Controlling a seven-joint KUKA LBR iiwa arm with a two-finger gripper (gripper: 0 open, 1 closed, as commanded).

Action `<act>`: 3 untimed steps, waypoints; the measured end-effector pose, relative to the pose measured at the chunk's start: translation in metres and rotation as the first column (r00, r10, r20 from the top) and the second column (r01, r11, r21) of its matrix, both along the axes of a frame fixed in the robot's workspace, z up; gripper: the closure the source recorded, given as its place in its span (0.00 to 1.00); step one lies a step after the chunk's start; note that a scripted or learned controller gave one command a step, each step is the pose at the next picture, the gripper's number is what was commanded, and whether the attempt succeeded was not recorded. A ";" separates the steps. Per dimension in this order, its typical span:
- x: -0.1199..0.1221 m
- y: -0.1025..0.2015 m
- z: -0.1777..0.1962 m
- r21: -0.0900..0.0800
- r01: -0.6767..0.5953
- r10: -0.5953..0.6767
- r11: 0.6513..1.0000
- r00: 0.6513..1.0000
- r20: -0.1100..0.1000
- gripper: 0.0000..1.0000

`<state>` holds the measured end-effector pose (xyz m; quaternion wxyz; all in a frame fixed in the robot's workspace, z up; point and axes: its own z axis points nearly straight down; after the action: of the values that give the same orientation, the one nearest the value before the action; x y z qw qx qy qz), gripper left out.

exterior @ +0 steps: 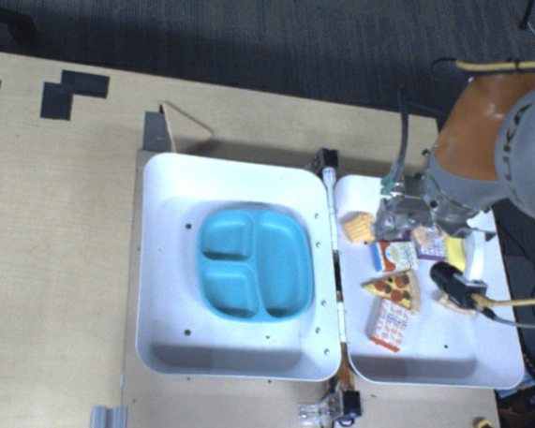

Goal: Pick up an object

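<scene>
Claw [398,221] low over the right bin [493,362] (whether spread or pressed together cannot be told), near a pizza-slice toy [394,286]; blue divided tray [253,262] in the left bin [166,246].

A pizza-slice toy [394,286] lies flat mid-way along the right bin [489,361], with a red-and-white patterned packet [389,324] touching its near side, a blue-and-red piece [383,256] just behind it, and an orange-yellow waffle-like piece [358,228] by the far left corner

A blue three-compartment tray [253,262] lies in the left bin [169,208]; black marks [72,92] dot the bench [46,262].
</scene>
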<state>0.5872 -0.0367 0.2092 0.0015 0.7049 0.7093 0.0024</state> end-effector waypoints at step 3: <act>-0.017 -0.049 -0.100 -0.006 -0.001 0.001 1.000 1.000 0.011 1.00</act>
<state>0.5704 -0.0857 0.1088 0.0075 0.7044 0.7098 0.0041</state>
